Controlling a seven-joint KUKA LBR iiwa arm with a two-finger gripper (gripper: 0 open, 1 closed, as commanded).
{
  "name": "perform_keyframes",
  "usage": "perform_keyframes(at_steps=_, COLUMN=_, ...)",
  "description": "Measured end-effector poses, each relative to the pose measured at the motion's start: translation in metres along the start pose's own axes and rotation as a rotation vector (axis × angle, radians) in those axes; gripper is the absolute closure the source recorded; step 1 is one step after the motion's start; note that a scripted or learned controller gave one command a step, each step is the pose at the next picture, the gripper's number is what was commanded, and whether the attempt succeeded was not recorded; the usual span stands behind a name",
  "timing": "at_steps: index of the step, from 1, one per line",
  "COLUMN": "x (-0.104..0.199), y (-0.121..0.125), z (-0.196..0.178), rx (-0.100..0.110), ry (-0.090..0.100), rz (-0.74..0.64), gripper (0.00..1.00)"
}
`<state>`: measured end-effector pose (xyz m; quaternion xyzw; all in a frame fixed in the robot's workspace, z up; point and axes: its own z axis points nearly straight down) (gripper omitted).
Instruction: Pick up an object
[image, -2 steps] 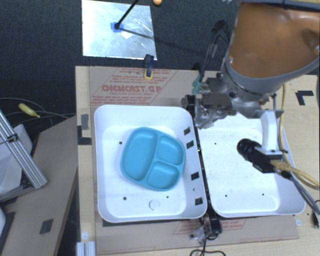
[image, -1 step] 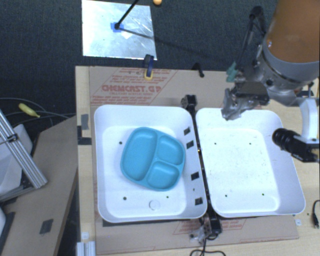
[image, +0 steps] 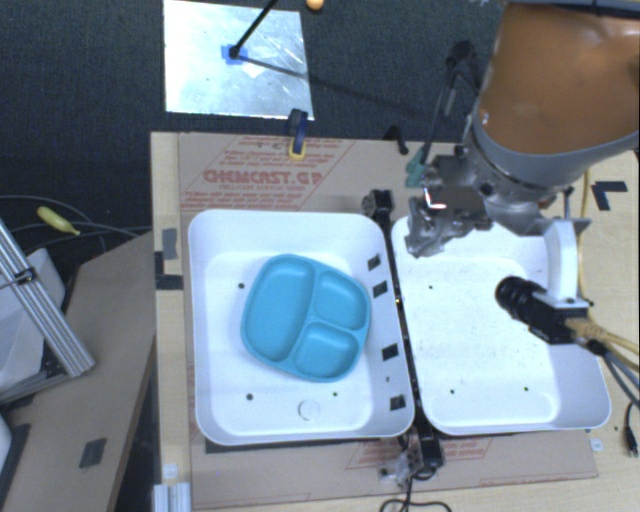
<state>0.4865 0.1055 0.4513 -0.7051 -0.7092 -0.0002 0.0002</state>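
The robot's gripper (image: 430, 238) hangs over the back left corner of the right bin (image: 500, 400). It looks small and dark from up here, so nobody can tell if it is spread or pinched, and nothing shows in it. The blue plate (image: 305, 317) lies flat in the middle of the left bin (image: 215, 400), far from the gripper. The plate has three little sections. Its long side runs from the back left to the front right, a bit tilted in the bin.
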Motion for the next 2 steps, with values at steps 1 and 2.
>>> perform_keyframes(at_steps=1, x=0.0, y=0.021, z=0.021, rx=-0.001, ry=-0.001, rz=0.005, gripper=1.0)
perform_keyframes(at_steps=2, x=0.088, y=0.019, z=0.042, rx=0.001, ry=0.002, rz=-0.006, gripper=1.0)
